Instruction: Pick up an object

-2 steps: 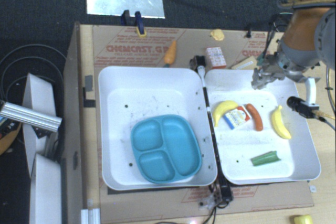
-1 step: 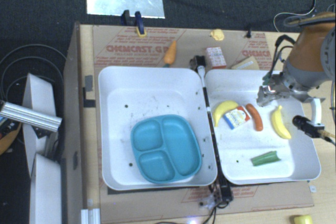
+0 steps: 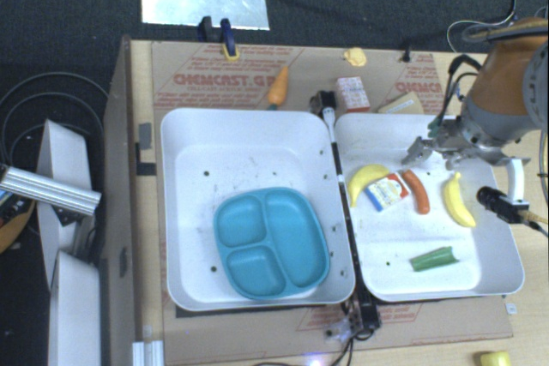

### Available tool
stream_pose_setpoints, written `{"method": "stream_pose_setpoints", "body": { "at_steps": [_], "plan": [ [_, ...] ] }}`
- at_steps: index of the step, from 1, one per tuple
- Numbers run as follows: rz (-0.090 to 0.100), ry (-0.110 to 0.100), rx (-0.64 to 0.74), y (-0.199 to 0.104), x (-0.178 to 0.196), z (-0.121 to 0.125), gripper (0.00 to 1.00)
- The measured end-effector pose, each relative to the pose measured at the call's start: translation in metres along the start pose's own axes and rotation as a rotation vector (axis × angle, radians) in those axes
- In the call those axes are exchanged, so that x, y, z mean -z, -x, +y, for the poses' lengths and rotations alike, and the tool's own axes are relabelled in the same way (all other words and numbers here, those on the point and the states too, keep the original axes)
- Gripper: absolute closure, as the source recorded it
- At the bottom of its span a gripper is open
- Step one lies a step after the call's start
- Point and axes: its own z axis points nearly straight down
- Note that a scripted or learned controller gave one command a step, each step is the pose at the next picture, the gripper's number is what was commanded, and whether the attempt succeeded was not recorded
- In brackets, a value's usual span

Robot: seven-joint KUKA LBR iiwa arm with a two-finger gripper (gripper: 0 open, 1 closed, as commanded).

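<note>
Left bin [image 3: 184,184]: white, shallow, on the bench's left half; carries a blue divided plate [image 3: 270,243] with three compartments, lying toward the bin's front edge, nothing on it.
Right bin [image 3: 489,270]: white, shallow, touching the left bin along a dark seam at the middle of the bench.
Right bin, left side: a yellow banana [image 3: 364,180] curving near the left wall, touching a small white, blue and red packet [image 3: 386,191] just to its right.
Right bin, middle: an orange-red sausage-shaped piece [image 3: 417,191] just beside the packet, lying roughly front to back.
Right bin, right side: a second banana [image 3: 457,201], near the right wall.
Right bin, front: a green pepper-like piece [image 3: 431,258], alone near the front edge, well apart from the rest.
Gripper [image 3: 439,146]: over the right bin's back edge, above the sausage-shaped piece and apart from it; metal tips blurred, so apart or together cannot be told; nothing visibly between them.
Arm: grey with orange band, cut off by the right edge.
Bench back edge: an orange carrot-like piece [image 3: 278,87], a small pink-and-white box [image 3: 352,93], a pale yellow lump [image 3: 355,57], all outside the bins.
Hard to make out: packet's print too small to read.
</note>
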Motion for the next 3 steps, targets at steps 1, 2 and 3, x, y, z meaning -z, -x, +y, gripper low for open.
{"method": "stream_pose_setpoints", "body": {
  "at_steps": [1, 2, 3],
  "plan": [
    [0.004, 0.008, -0.002, 0.011, -0.055, -0.013, 0.00],
    [0.002, 0.015, 0.002, 0.010, -0.041, -0.010, 1.00],
    [0.001, 0.007, 0.010, -0.095, 0.047, 0.023, 1.00]
  ]
}}
